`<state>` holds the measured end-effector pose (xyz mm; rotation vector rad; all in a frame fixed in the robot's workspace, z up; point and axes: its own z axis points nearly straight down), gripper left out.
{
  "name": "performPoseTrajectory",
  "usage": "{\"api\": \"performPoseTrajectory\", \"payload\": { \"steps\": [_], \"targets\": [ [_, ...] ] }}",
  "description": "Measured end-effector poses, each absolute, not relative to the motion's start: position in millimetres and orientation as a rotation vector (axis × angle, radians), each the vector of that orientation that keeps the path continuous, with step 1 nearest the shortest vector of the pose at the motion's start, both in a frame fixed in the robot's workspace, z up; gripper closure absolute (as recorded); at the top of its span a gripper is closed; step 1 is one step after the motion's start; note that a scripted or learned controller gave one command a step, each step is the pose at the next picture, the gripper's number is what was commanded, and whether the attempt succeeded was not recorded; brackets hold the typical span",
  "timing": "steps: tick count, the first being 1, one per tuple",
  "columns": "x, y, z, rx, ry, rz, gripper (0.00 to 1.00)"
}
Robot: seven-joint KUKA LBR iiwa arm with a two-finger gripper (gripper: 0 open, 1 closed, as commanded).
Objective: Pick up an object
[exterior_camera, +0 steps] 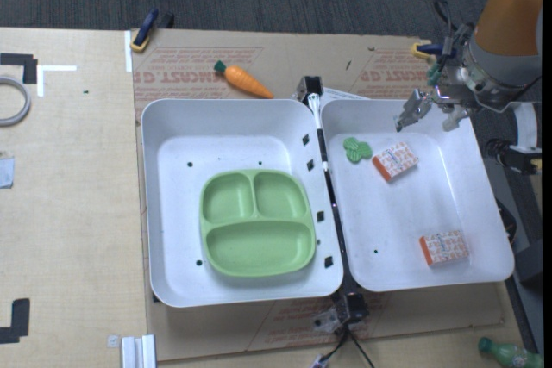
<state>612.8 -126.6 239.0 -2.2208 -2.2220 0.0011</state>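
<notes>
I see the end effector (434, 109) hanging over the far edge of the right bin (483, 211), its two fingers spread apart with nothing between them. The arm (511, 21) comes in from the right, the orange band sitting above the grey wrist. Taking the right bin as my landmark: inside it, near its far left corner, lies a small green piece (357, 150), and just beside that, toward the bin's middle, a small orange-and-white box (395, 161) lies tilted. A second box (444, 247) of the same kind rests well apart from the first, near the bin's near right corner. The end effector is above and beyond the first box, not touching it or anything else I can make out. Touching the right bin's left wall is the left bin (164, 211), and in the middle of that one lies a green divided plate (257, 222) with three compartments. Beyond the left bin, off the right bin's far left corner, a toy carrot (242, 79) lies on the cardboard (285, 56) that covers the tabletop (65, 211). Farther left along the cardboard's far edge there is a blue clamp (145, 29). Off the right bin's near right corner, a green bottle (509, 351) lies on its side.
</notes>
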Motion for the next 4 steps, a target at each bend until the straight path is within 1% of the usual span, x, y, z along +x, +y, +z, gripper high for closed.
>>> {"api": "performPoseTrajectory", "payload": {
  "steps": [1, 2, 3, 4],
  "targets": [
    [592.3, -101.3, 96.6, -2.002, -2.429, -0.006, 0.0],
    [644.4, -104.5, 97.6, -1.564, -2.737, -0.004, 0.0],
    [646.0, -105.9, 108.5, -1.571, -2.742, -0.006, 1.0],
    [646.0, -105.9, 108.5, -1.571, -2.742, -0.005, 0.0]
  ]
}}
